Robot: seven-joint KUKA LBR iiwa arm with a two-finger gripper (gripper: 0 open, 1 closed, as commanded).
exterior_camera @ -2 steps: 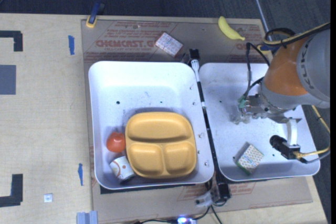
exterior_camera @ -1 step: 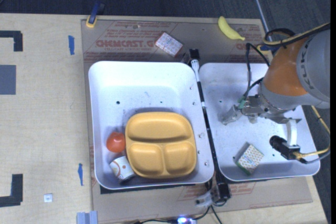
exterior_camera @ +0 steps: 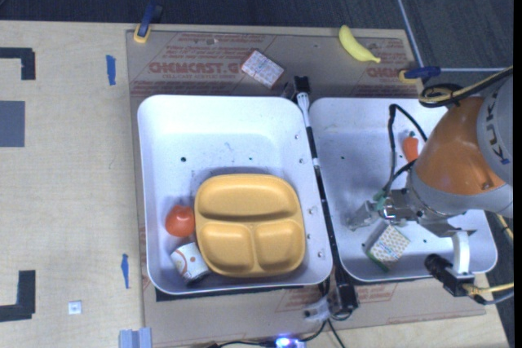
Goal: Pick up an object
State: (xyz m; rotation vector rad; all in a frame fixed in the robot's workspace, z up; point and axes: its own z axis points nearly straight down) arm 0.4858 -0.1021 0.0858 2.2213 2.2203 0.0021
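Nearest the camera, in the right bin (exterior_camera: 342, 175), a small checkered packet (exterior_camera: 389, 244) lies tilted near the front wall; the claw (exterior_camera: 377, 209) sits just above and left of it, close but with nothing seen between its fingers, and whether they stand open or closed cannot be told. In the left bin (exterior_camera: 163, 143) a yellow divided tray (exterior_camera: 249, 222) lies face down; an orange ball (exterior_camera: 179, 221) touches its left edge and a white ball (exterior_camera: 188, 260) sits at its front corner. Farther back on the bench (exterior_camera: 65, 175), a patterned card (exterior_camera: 262, 68) and a banana (exterior_camera: 357, 45) lie behind the bins.
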